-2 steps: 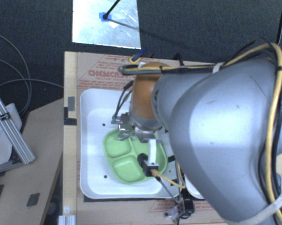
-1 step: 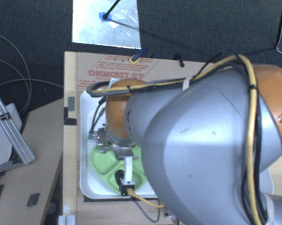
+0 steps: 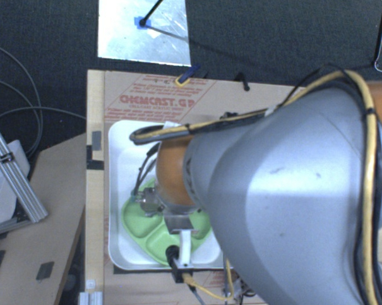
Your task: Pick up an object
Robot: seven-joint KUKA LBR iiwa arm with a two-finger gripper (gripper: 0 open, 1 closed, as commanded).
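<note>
While the arm fills the frame's right, we count one white bin.
One green tray lies inside, lower centre; we cannot tell the jaws' state.

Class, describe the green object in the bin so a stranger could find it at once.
Start at the big grey arm reaching in from the right. Below its orange band lies a white bin. The green divided tray rests in the bin's near part, the only bright green thing there.
</note>
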